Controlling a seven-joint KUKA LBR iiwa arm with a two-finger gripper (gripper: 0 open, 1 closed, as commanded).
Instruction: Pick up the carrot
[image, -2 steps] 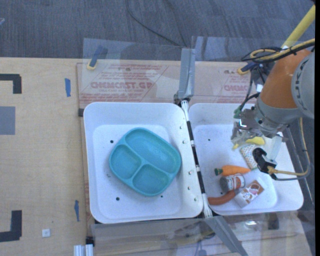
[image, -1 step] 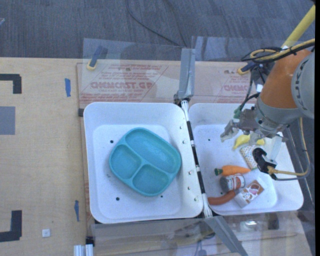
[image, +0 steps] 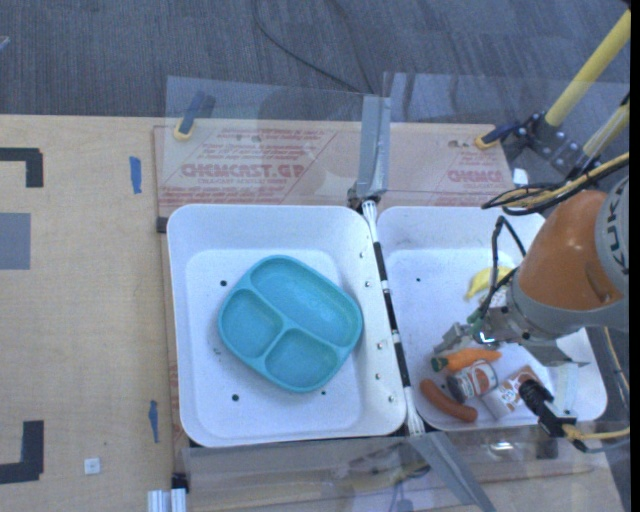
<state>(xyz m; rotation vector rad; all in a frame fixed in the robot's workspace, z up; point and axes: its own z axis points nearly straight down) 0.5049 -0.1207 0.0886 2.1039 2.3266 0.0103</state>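
left bin (image: 190, 300): blue divided plate (image: 290, 322), tilted | right bin (image: 420, 240): arm (image: 575, 260) in from right, gripper (image: 478, 338) low over clutter, just above carrot (image: 468, 357) | near carrot: sausage (image: 448, 400), small can (image: 474, 381), white packet (image: 510, 393) | yellow item (image: 482, 282) partly hidden behind the wrist

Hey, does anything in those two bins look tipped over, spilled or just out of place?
Nothing is spilled. The can lies on its side in the right bin, crowded against the carrot and the sausage. The blue divided plate sits flat but turned at an angle in the left bin.
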